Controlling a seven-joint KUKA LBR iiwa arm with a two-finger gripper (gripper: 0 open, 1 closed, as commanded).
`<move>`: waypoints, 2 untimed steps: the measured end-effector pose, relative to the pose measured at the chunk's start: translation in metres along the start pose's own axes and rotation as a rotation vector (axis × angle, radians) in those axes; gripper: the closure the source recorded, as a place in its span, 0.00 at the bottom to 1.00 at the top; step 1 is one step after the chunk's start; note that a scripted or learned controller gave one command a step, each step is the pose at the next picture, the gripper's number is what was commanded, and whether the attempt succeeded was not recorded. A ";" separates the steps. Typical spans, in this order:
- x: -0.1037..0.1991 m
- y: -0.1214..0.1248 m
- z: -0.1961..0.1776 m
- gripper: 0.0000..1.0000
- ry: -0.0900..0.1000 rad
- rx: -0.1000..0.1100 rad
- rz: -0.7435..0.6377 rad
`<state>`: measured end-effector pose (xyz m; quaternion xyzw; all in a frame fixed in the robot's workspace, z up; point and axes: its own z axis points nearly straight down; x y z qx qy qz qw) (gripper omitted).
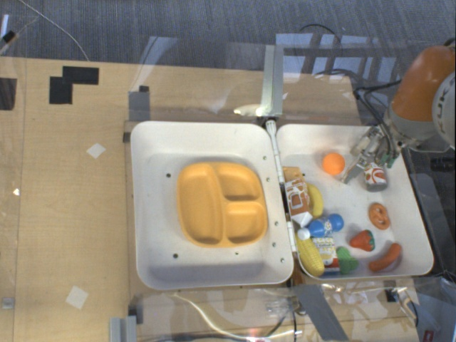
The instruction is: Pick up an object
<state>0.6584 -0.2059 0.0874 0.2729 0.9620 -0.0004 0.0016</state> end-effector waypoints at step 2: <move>0.058 0.049 -0.035 0.00 -0.003 -0.004 0.541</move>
